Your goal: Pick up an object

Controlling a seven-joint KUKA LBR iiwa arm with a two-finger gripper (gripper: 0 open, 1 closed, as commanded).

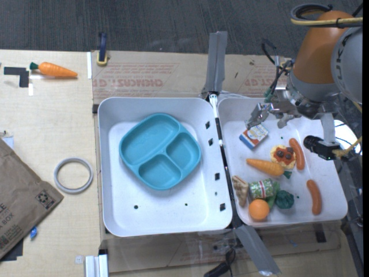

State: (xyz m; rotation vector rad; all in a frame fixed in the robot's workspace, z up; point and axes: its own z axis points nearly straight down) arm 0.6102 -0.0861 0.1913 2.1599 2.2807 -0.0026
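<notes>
My gripper [269,120] hangs over the far part of the right bin [334,209], its two fingers spread apart and nothing between them. Just below its left finger [256,117] lies a small red, white and blue carton [254,136]. Nearer the front are a toy carrot [266,166], a pizza slice [283,156], two sausages [297,153] [314,197], a green can [263,188], an orange [259,210], a dark green piece [283,199] and a tan piece [240,189].
The left bin [115,212] holds a blue divided plate [160,150]. On the bench to the left lie another carrot [53,70], a tape ring [73,174] and a cardboard box [20,195]. The arm's body [323,56] looms over the right bin's far corner.
</notes>
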